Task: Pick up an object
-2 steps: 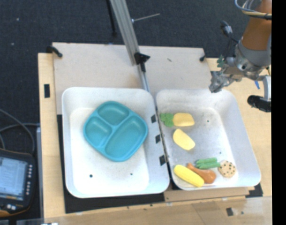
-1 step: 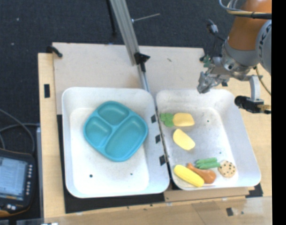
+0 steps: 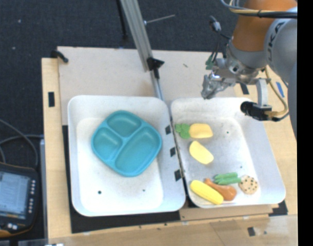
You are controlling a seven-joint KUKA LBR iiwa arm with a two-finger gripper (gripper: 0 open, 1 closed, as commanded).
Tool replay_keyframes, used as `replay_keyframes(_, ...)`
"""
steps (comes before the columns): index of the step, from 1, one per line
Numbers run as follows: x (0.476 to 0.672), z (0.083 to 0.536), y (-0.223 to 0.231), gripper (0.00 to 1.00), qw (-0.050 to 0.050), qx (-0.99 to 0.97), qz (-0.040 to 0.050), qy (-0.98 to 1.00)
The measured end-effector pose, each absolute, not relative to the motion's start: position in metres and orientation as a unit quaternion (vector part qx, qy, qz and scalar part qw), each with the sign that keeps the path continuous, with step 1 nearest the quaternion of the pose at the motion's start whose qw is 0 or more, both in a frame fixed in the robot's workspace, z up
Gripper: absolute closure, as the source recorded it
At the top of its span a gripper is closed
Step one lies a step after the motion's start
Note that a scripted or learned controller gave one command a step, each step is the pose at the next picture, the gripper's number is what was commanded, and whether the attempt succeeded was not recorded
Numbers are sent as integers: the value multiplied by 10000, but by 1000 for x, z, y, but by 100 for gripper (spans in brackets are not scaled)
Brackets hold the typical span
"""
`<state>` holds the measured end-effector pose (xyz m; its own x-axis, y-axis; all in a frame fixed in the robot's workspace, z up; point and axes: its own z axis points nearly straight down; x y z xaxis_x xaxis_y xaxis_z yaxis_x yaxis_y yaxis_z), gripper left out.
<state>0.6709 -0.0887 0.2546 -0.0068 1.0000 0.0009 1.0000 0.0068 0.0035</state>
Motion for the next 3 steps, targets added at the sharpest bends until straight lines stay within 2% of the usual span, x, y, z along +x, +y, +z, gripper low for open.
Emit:
replay_keyframes(1,665,259,-40,100,-5,7047,3,7095)
replay_keyframes(2,674,247,6,100,3,7049,6,7093)
replay_keyframes(3,667,252,56,100,-12,7045,0,7097)
